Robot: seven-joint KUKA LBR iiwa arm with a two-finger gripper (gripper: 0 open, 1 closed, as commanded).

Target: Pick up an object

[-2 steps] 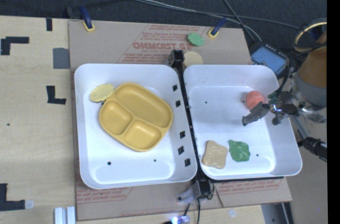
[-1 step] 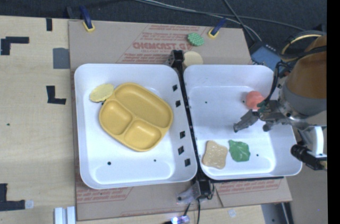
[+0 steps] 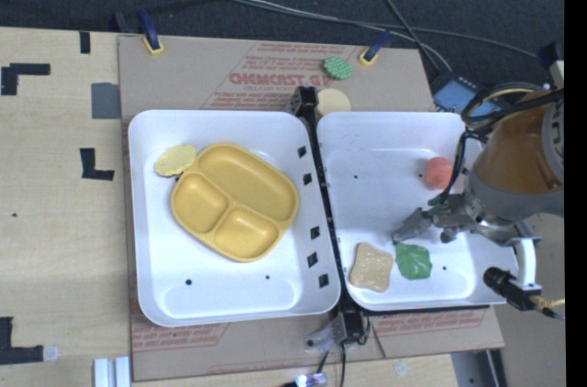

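Observation:
The right bin (image 3: 385, 147) holds three things: a tan slice of toast (image 3: 371, 268) near the front wall, a green leafy piece (image 3: 413, 261) just right of it, and a salmon-red round piece (image 3: 438, 171) toward the back right. My gripper (image 3: 424, 235) hangs over the right bin, just above and behind the green piece. Its fingers (image 3: 404, 234) are spread open with nothing between them. The arm's grey and orange wrist (image 3: 514, 160) covers the bin's right side.
The left bin (image 3: 156, 284) holds a yellow divided plate (image 3: 234, 200) and a pale yellow crinkled piece (image 3: 174, 160) at its back left. Behind the bins, on the cardboard, lie a green waffle-like piece (image 3: 337, 67) and a beige round piece (image 3: 332, 101). Cables run across the back.

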